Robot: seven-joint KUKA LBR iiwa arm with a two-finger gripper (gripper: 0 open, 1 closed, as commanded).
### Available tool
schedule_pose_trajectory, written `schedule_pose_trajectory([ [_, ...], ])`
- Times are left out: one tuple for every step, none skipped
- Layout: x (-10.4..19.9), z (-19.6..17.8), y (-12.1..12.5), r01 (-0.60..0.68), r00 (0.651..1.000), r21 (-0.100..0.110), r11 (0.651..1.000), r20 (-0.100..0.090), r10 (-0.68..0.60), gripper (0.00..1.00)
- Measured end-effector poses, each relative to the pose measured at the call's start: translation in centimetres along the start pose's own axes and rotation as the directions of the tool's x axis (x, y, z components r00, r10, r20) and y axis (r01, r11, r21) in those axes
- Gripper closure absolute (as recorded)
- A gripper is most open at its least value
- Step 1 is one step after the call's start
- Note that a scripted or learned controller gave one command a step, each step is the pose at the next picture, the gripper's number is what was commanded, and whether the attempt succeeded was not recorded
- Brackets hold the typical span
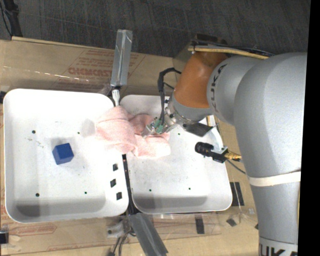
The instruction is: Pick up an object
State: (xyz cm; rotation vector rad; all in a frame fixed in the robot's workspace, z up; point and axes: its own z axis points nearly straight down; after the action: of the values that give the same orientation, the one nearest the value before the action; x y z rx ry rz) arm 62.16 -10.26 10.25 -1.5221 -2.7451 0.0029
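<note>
Dark grey carpet (75, 8) lies beyond the cardboard-covered bench (56, 60).

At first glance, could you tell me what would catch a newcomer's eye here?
The big grey arm with its orange band looms in from the right, its claw down at a crumpled pink cloth draped across the divide between the two white bins. A lone blue cube sits in the left bin.

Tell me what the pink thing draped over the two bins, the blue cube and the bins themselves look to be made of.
Pink cloth: soft fabric, probably terry or fleece; it folds, bunches and sags across the divide between the bins.
Blue cube: looks rigid with a matte face and clean edges; foam, wood or plastic, can't tell which.
Bins: white moulded plastic by the look, smooth with rounded corners and a faint sheen.
</note>
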Motion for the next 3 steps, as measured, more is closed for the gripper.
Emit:
schedule_pose_trajectory([
  [-0.01,-0.01,-0.01,0.000,1.000,0.000,1.000,0.000,0.000,0.00],
  [-0.01,-0.01,-0.01,0.000,1.000,0.000,1.000,0.000,0.000,0.00],
  [-0.01,-0.01,-0.01,0.000,1.000,0.000,1.000,0.000,0.000,0.00],
])
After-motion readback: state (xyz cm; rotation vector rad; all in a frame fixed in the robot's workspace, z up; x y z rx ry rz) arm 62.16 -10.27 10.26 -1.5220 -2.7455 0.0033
